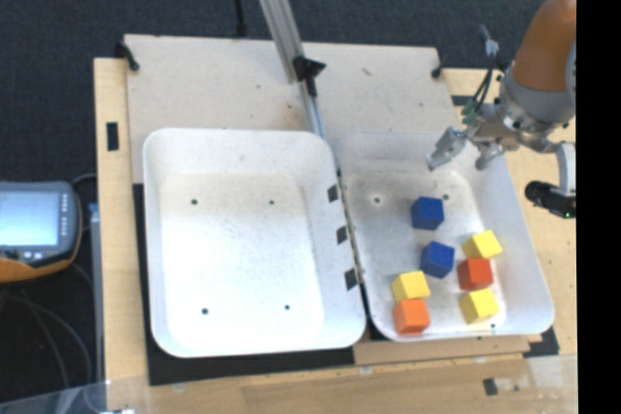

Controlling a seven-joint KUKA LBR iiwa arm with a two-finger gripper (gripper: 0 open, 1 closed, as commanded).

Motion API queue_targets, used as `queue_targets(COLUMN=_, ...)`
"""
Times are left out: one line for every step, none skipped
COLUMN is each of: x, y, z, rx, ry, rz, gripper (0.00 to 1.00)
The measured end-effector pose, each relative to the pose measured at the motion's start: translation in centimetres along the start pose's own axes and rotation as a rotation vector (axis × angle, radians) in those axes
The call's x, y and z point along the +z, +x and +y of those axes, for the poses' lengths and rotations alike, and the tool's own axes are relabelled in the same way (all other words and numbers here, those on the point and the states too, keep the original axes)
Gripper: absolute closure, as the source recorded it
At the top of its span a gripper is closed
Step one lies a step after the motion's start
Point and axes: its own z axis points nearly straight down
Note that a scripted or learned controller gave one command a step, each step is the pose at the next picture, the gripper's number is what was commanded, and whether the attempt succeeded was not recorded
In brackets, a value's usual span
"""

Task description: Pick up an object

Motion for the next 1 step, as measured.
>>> queue_targets(x=3.76, y=-2.24, z=-7.97, rx=0.014, ry=0.006, rz=0.001, gripper=0.00)
